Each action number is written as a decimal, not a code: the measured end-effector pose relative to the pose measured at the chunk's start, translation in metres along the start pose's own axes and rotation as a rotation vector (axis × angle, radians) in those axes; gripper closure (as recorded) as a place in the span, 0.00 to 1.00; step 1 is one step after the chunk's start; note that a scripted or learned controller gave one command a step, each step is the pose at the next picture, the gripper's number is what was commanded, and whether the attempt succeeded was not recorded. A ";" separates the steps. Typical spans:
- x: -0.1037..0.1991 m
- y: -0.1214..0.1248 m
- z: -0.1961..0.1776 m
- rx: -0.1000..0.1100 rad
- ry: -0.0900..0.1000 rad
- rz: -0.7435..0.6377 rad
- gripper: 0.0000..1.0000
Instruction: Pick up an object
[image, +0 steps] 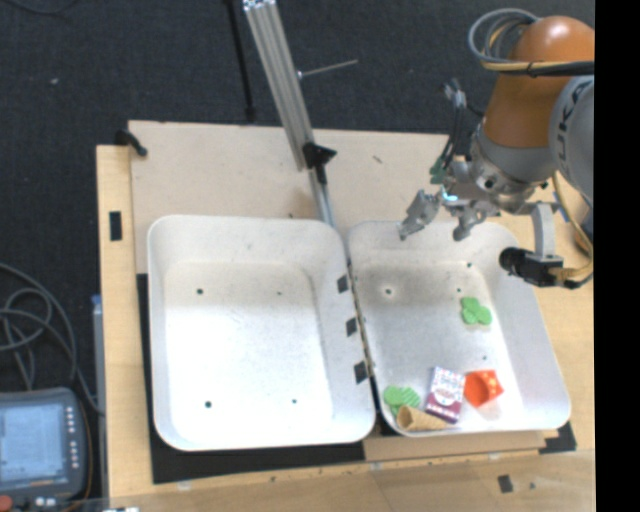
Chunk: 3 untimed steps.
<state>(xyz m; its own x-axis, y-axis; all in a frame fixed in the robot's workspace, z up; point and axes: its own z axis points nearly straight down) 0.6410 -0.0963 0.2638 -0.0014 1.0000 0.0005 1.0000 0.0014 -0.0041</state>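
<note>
My gripper (437, 222) hangs open over the far edge of the right bin (520, 300), with nothing between its two spread fingers. Well below it in that bin lies a green object (476, 313) near the right wall. Along the bin's near edge sit a purple-and-white packet (446, 393), an orange-red object (482, 387), a second green object (399, 396) and a tan cone-shaped piece (421, 418). All of these are apart from the gripper.
The left bin (180, 250) sits beside the right one, a ridge with black clips (352, 326) between them. A slanted metal pole (285, 90) rises from the bench behind the bins. A black cable fitting (530, 265) hangs by the right bin's far corner.
</note>
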 end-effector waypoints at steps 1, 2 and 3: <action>0.000 0.001 -0.003 -0.005 -0.001 -0.001 0.00; 0.006 0.001 0.057 0.000 -0.002 0.000 0.00; -0.002 0.004 0.117 0.000 -0.003 0.004 0.00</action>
<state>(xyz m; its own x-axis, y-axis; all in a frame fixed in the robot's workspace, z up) 0.6447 -0.0987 0.1463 0.0023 1.0000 -0.0024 1.0000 -0.0023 -0.0041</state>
